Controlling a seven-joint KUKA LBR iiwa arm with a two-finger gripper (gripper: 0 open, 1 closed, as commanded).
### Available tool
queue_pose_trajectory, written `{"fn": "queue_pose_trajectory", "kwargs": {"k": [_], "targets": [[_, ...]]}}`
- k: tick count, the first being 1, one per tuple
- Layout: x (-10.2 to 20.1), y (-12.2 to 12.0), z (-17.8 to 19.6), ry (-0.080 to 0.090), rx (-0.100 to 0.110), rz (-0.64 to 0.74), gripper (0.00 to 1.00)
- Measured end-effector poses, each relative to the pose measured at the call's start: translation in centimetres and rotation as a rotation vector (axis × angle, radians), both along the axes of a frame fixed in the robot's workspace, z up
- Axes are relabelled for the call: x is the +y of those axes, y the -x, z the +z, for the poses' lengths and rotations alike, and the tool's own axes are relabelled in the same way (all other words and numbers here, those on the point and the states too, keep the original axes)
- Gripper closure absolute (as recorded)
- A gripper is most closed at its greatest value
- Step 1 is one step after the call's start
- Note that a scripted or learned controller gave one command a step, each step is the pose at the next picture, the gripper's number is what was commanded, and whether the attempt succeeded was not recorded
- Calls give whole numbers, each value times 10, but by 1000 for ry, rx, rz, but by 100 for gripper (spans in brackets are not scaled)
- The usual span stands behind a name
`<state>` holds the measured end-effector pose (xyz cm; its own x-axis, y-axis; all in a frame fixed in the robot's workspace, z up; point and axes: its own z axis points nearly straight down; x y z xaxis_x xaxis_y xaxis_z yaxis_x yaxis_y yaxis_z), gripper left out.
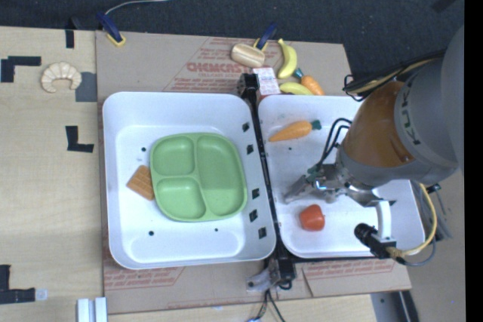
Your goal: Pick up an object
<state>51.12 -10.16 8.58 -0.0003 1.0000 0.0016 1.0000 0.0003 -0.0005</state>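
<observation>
In the right bin (392, 219), an orange carrot (290, 131) with a green top lies near the far left corner. A red tomato-like piece (312, 218) sits near the front. My gripper (299, 191) hangs low over the bin floor between them, just above and left of the red piece and apart from the carrot. Nothing is visibly held. The grey arm with its orange band (385, 133) covers the bin's right half.
The left bin (121, 124) holds a green divided plate (198, 177) and a tan wedge (140, 182) at its left. Behind the bins lie a bread roll (247, 53), bananas (287, 60) and a small box (266, 79). A croissant (62, 77) lies far left.
</observation>
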Motion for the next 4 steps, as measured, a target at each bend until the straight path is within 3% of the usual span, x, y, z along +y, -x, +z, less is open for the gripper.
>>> {"fn": "queue_pose_trajectory", "kwargs": {"k": [1, 2, 3, 4], "targets": [[8, 28, 10, 1, 2, -1, 0], [8, 28, 19, -1, 4, -1, 100], [-44, -23, 121, 4, -1, 0, 100], [-44, -23, 120, 3, 1, 0, 0]]}}
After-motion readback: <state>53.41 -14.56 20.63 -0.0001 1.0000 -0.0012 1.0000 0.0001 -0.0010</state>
